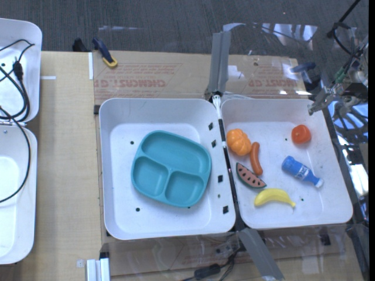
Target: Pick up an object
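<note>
Looking down on the table, I see two shallow white bins side by side. My left white plastic bin holds a teal plastic plate with three compartments, lying flat near the bin's middle. My right white plastic bin holds the loose pieces I could pick. A small orange toy pumpkin sits near the dividing wall, touching the top end of a slim orange-red toy sausage. Just below them lies a toy watermelon slice with a red face and dark rind. A yellow toy banana rests near the front of the bin, curved side up. A blue plastic bottle with a white label lies on its side to the banana's upper right. A round red-orange toy tomato sits apart toward the back. My hand hangs over the back right corner of the right bin, above the rim and well clear of every piece; I cannot tell whether it is spread or closed.
</note>
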Action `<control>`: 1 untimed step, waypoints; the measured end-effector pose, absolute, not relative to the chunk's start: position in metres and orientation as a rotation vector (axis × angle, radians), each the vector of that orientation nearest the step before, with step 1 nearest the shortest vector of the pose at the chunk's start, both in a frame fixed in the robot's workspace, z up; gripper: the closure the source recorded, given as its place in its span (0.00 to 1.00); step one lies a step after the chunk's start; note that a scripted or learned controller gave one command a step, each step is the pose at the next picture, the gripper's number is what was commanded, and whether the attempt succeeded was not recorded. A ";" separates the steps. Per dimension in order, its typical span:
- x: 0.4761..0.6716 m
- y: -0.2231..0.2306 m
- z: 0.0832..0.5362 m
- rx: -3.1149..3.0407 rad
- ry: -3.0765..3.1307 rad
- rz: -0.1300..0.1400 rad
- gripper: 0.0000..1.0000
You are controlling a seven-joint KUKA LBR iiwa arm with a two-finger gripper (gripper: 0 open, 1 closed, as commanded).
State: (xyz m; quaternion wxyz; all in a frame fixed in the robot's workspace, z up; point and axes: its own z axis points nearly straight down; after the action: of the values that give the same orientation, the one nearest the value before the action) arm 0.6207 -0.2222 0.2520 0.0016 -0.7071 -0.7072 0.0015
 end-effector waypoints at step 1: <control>0.625 -0.220 0.142 -2.347 -2.103 -0.010 0.00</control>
State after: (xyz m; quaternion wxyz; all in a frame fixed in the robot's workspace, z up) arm 0.6252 -0.2202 0.1424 -0.0049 -0.7448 -0.6672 -0.0033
